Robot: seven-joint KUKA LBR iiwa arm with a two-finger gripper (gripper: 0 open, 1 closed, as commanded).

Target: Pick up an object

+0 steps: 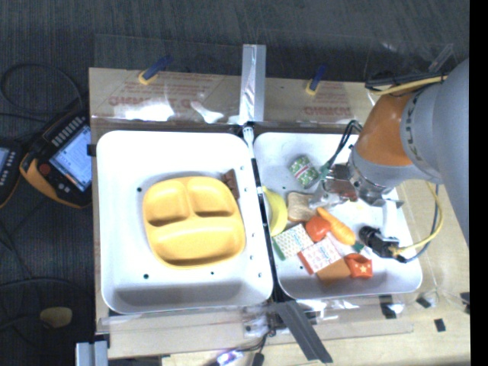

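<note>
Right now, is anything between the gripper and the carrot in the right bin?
Nothing visible. The gripper is low in the right bin, and the carrot lies just below it in the view, with its top side uncovered. A red box and a bread piece crowd its sides.

A handheld controller (65, 162) with a lit screen lies on the dark floor (229, 14), left of the counter (107, 82).

A bench (107, 97) carries two white bins side by side. The left bin (114, 280) touches the right bin (408, 280).
</note>
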